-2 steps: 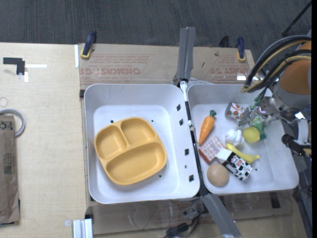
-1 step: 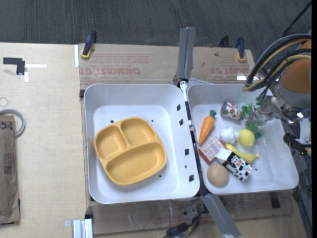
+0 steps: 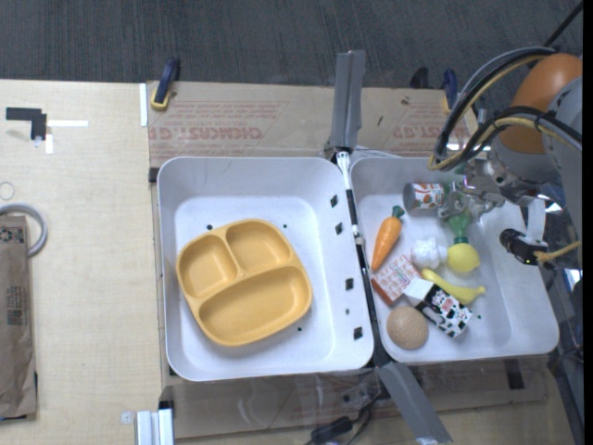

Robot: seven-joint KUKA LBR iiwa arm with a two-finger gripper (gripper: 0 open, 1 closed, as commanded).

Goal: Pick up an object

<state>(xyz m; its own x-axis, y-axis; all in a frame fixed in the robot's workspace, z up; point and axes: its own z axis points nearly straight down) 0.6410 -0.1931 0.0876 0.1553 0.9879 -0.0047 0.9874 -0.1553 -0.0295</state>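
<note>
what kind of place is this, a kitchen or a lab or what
Most likely a robot lab bench, not a kitchen: a robot arm reaches over two white bins, one holding toy food like a carrot and lemon, the other a yellow divided plate.

My gripper [image 3: 460, 213] hangs low in the right white bin [image 3: 519, 327], just above a round yellow lemon [image 3: 463, 258] and beside a small tin can [image 3: 424, 196]. Around them lie an orange toy carrot [image 3: 386, 237], a yellow banana [image 3: 454, 288], a black-and-white spotted carton [image 3: 447, 311] and a tan round bun [image 3: 407, 327]. The left white bin [image 3: 185, 188] holds one thing — a yellow three-section plastic plate [image 3: 244, 280].
</note>
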